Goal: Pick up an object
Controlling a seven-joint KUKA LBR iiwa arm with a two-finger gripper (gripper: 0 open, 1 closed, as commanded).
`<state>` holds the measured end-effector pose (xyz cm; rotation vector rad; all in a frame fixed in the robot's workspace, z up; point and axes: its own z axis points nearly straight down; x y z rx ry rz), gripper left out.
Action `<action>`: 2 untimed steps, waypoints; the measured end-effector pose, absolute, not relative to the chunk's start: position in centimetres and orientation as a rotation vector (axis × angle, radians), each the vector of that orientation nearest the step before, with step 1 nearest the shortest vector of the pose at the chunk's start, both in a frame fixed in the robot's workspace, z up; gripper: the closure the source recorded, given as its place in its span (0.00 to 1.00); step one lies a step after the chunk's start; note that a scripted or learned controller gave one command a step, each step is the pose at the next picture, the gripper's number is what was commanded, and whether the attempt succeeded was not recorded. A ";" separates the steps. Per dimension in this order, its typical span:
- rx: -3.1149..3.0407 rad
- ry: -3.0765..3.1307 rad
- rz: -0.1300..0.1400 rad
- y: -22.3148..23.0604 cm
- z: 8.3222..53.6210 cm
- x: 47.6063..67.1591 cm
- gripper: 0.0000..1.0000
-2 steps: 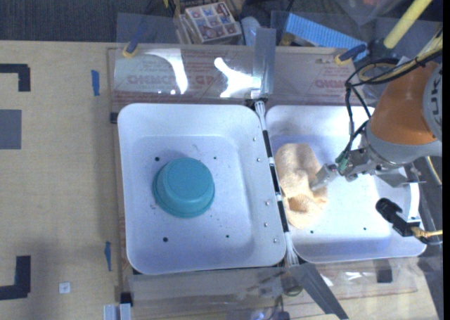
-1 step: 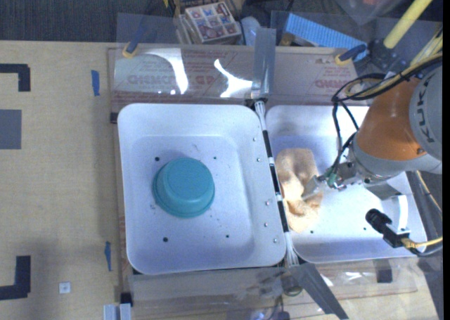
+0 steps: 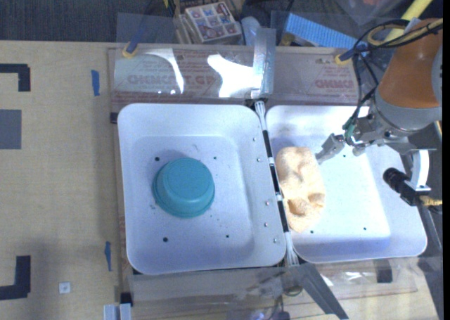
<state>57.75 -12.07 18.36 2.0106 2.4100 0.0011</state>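
Right now my gripper (image 3: 336, 144) hangs over the right bin (image 3: 365, 231), toward its far side, with my grey wrist and its orange band (image 3: 410, 76) reaching in from the right. One slim finger (image 3: 328, 148) shows, pointing left and slightly near, its tip just beside the far right edge of the tan, lumpy soft object (image 3: 300, 186); I cannot tell how my fingers are set, and nothing shows between them. That tan object lies along the left wall of the right bin, stretching from about the middle of the wall toward the near side, close against the divider between the two bins. Over in the left bin (image 3: 140, 129), well apart from me, a teal bowl (image 3: 184, 186) sits upside down near the middle of the floor.
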 end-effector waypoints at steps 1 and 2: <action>1.763 2.587 0.013 -11.4 9.2 53.6 0.00; 1.767 2.580 0.019 -11.5 10.3 53.7 1.00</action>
